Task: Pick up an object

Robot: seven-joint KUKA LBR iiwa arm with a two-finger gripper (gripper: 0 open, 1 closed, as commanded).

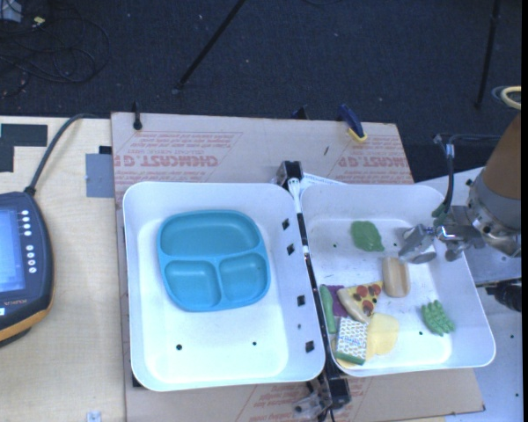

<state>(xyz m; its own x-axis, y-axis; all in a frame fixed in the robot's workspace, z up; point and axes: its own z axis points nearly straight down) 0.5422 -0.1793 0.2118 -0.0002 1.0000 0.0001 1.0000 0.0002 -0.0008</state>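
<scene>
1. Camera view, layout: two white bins side by side on the table. The left bin (150, 341) holds a blue divided plate (215, 259). The right bin (475, 341) holds all the small toy food pieces.
2. Tool (420, 244) sits at the right middle of the frame, inside the right bin near its upper right. The metal fingers point left. They look slightly parted with nothing between them, so no grasp.
3. Nearest candidate: tan bread roll (395, 277), just below and left of the tool tip, apart from it. Judgement: light, rigid plastic, smooth and rounded, so it may squirt out of a pinch. Grip across the short width at mid-length, tool straight down.
4. Green leafy piece (366, 236) lies left of the tool in the upper part of the bin. It looks flat and thin, hard to get fingers under.
5. Green bumpy piece (437, 317) at lower right stands alone. Its textured surface should give better friction. Clear space around it makes it an easy approach.
6. Lower left cluster: pizza slice (359, 301), yellow cheese wedge (383, 334) and a green pod (327, 306), touching or overlapping. Crowded, fingers likely to hit neighbours. Avoid.
7. Pick order I'd suggest: roll first, bumpy green second.
</scene>
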